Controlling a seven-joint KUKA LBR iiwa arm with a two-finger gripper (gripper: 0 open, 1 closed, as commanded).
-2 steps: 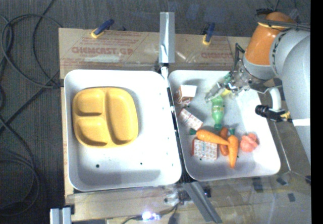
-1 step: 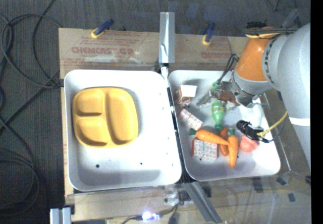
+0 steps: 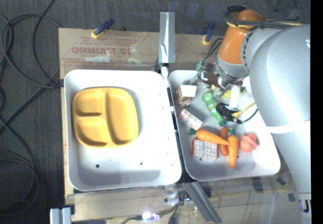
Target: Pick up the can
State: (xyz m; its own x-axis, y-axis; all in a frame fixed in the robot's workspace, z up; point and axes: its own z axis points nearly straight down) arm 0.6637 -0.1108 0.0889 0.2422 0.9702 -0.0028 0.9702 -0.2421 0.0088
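Grey arm (image 3: pixel 282 66) reaches down into right bin (image 3: pixel 262 167).

even, fairly bright overhead light falls on the two shallow white plastic bins (image 3: pixel 121 167), whose floors look washed out around the yellow compartmented plastic tray (image 3: pixel 106 116). soft shadow sits along that tray's lower edge and under the bins' near rims. beyond the bins the dark grey carpet (image 3: pixel 40 26) is dim. the picture is slightly soft and grainy, the big grey robot arm (image 3: pixel 282 81) right of the tray blurred and pale.
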